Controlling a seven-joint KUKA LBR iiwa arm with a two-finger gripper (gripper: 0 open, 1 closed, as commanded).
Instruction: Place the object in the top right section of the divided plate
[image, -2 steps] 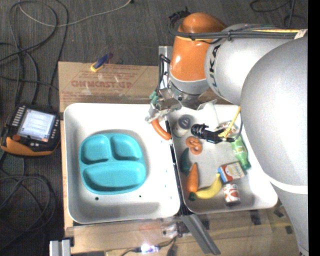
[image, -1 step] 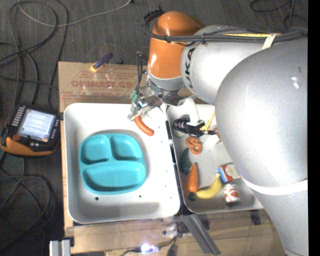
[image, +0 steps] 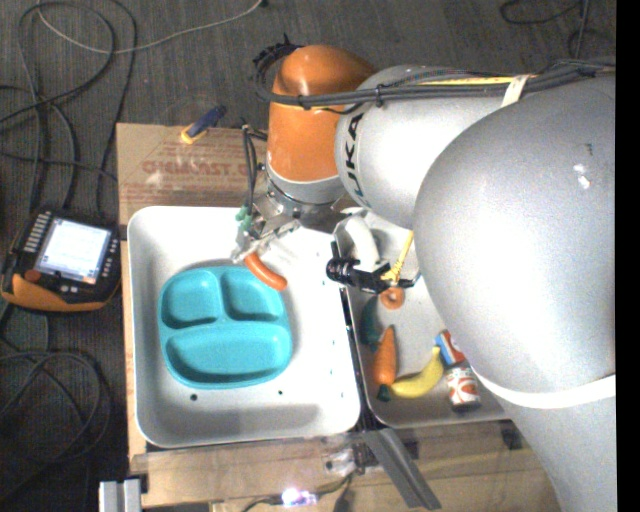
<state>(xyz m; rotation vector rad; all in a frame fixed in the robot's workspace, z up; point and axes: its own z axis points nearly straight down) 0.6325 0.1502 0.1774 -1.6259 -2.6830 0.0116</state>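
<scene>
An orange sausage (image: 266, 271) is seen at the top right corner of the teal divided plate (image: 228, 326), just under the gripper (image: 256, 240); whether it is pinched cannot be told. Much of the right bin (image: 420, 412) is hidden by the arm (image: 500, 220)

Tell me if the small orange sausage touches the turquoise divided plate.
Touching: the camera view shows the small orange sausage lying across the turquoise divided plate at its top right rim.
</scene>
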